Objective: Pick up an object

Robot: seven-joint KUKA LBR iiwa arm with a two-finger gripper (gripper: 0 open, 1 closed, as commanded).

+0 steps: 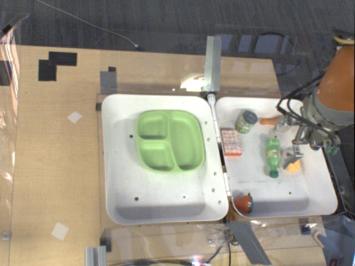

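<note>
Green bottle (272, 155) in right bin (316, 201), gripper (292, 153) just beside, grip state unclear

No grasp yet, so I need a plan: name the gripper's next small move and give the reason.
Probably a short descent onto the yellow piece. The gripper hangs in the right bin between the green bottle and that piece, with nothing visibly between its fingers. The piece lies just below it, apart from the bottle.

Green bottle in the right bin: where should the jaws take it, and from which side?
Grip the green bottle across its mid-body from above. It lies flat, long axis running near to far, with bare floor on its left. The gripper hangs close on its right.
</note>
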